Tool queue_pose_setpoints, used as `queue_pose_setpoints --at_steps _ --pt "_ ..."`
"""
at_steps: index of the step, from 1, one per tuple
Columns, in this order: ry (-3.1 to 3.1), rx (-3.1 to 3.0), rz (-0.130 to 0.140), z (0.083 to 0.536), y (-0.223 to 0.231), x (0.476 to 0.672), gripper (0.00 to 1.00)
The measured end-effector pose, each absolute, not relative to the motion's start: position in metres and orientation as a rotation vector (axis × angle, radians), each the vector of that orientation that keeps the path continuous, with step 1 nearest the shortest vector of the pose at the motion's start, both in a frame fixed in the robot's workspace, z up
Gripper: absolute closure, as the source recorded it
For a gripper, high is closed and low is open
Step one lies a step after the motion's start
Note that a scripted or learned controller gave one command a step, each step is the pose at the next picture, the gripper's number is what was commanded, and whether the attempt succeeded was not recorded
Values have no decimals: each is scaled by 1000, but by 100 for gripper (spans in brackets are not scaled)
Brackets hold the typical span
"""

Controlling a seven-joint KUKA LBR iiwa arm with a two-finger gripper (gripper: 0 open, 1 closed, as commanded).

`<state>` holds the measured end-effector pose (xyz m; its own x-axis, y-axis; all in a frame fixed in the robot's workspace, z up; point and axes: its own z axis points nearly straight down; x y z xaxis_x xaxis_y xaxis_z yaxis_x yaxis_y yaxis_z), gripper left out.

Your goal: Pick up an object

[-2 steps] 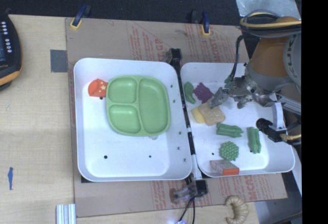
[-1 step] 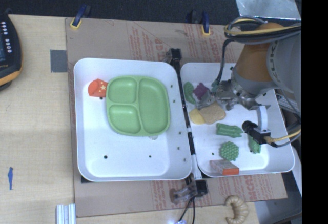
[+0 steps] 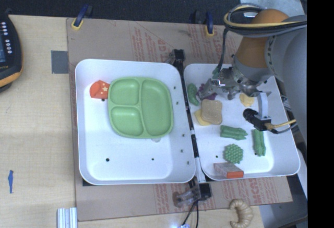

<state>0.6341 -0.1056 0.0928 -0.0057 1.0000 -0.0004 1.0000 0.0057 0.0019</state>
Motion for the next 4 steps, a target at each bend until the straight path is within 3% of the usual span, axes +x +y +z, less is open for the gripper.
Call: queue_pose_setpoints --at_steps 1,2,3,4 --pt "2230 2224 -11 91 -109 562 0" --pt "2229 2218 -7 103 -110 566 100" --pt "2229 2204 15 236 -47 591 100" --pt "2228 2219 -4 227 -51 588 0"
